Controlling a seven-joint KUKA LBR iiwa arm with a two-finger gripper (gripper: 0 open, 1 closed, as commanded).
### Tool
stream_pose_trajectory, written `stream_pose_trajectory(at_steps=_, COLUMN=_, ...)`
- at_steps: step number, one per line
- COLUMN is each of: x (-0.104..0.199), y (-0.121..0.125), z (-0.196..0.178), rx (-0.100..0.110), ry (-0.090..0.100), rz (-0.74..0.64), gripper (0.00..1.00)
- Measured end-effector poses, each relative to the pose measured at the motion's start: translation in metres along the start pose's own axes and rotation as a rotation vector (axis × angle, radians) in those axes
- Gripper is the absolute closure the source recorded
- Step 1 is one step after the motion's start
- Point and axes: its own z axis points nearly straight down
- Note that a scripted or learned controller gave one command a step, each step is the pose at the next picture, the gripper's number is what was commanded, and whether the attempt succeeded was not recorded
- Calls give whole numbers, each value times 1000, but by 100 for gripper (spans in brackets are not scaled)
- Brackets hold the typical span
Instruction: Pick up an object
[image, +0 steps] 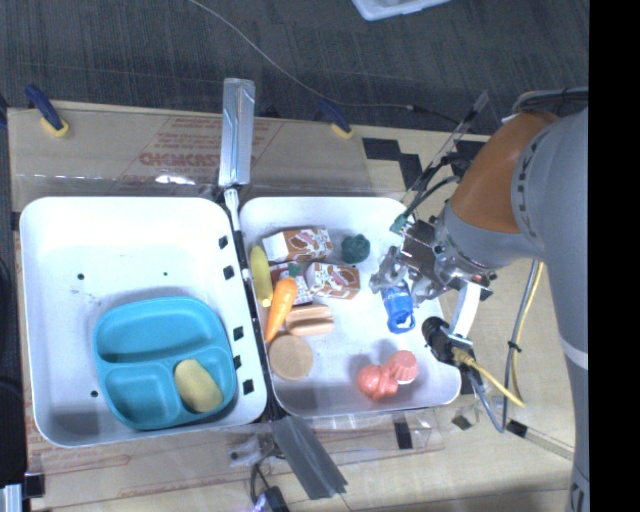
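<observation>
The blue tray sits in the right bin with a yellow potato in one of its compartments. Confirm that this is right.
Not quite. The camera view shows the blue tray in the left bin, not the right one. The rest holds: a yellow potato lies in one of its compartments.

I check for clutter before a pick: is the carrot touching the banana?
Touching. In the camera view the carrot leans against the banana, no gap between them.

Blue bottle (399, 308) upright near right bin's (330, 400) right wall.
</observation>
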Motion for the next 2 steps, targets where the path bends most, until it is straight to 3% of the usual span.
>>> stream_pose_trajectory(at_steps=1, x=46, y=-61, z=-11, rx=9, ry=-2, rz=205, gripper=100)
stream_pose_trajectory(at_steps=2, x=23, y=-66, z=114, rx=14, ry=-4, rz=54, gripper=100)
